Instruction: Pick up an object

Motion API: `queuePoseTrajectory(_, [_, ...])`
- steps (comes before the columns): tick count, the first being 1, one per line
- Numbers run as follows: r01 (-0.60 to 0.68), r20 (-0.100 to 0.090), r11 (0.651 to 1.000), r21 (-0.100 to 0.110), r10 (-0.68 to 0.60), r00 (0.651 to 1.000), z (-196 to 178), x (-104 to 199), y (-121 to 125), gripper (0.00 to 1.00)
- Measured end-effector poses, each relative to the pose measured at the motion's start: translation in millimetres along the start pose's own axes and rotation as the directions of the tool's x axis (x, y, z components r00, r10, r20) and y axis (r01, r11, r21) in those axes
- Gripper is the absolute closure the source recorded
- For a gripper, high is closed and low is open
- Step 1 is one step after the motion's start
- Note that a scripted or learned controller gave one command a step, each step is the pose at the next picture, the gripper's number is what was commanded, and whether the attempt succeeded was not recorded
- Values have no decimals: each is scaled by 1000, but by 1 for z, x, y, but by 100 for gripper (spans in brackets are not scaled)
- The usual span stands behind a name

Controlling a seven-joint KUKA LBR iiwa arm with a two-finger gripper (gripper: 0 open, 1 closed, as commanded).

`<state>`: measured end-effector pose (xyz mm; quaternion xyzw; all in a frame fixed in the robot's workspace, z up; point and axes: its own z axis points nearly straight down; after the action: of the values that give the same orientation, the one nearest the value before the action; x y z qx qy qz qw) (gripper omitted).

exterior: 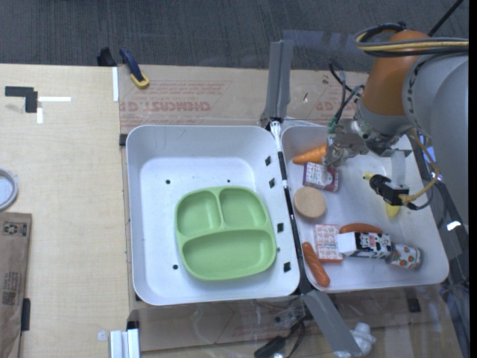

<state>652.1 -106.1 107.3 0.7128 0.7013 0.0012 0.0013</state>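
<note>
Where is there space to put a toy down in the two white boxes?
The left bin has bare white floor around the green plate, widest along its top wall. The right bin is crowded: carrot, round cookie, packets, sausage, and the hand at its top-left corner.

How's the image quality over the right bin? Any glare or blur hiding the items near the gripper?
Camera view: lighting is even and soft, with faint shadows under the green tray. The white right bin looks bright but not blown out; the carrot and round cookie read clearly. The gripper is small, dark and slightly soft, so its detail is hard to make out. The arm's near bulk at right is out of focus.
</note>
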Motion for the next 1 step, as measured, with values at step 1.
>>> queuePoseTrajectory(1, [-135, 2, 991, 3, 135, 991, -123, 62, 6, 100])
